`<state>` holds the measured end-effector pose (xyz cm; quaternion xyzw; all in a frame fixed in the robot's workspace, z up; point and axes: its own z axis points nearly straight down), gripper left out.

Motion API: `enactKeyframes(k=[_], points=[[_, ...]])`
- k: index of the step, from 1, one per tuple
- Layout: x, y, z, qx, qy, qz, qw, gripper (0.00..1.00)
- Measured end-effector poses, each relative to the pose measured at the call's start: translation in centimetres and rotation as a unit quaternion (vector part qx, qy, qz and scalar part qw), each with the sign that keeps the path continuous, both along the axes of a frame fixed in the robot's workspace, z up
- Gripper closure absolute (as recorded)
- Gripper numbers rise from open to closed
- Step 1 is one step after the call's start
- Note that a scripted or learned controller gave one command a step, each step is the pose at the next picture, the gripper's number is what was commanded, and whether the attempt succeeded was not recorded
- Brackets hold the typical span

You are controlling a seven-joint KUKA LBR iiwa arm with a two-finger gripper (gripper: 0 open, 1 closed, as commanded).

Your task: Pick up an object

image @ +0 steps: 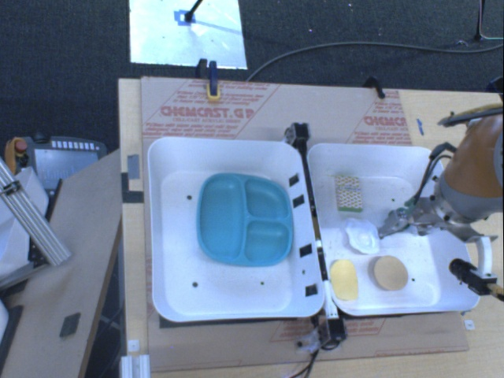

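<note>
Tool [391, 225] beside white crumpled piece [362, 235]

A blue divided plate [242, 219] lay in the left bin [169, 160]. Right of it, the gripper [387, 228] hovered beside a crumpled white object [361, 235], above a tan disc [390, 273].

Red "CHEMCAST GP" lettering is printed on the brown sheet [260, 101] beneath the two bins, repeated partly at right
</note>
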<state>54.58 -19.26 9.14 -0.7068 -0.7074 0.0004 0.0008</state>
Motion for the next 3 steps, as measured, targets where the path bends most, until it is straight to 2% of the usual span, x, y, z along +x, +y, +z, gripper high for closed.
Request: enactKeyframes(k=[1,2,3], points=[[0.2,-0.1,1.4,-0.0011,-0.003,0.000,1.0000,1.00],[-0.2,0.4,6.0,-0.0010,-0.003,0.002,1.0000,1.00],[-0.3,0.8,12.3,-0.0015,-0.004,0.002,1.0000,1.00]])
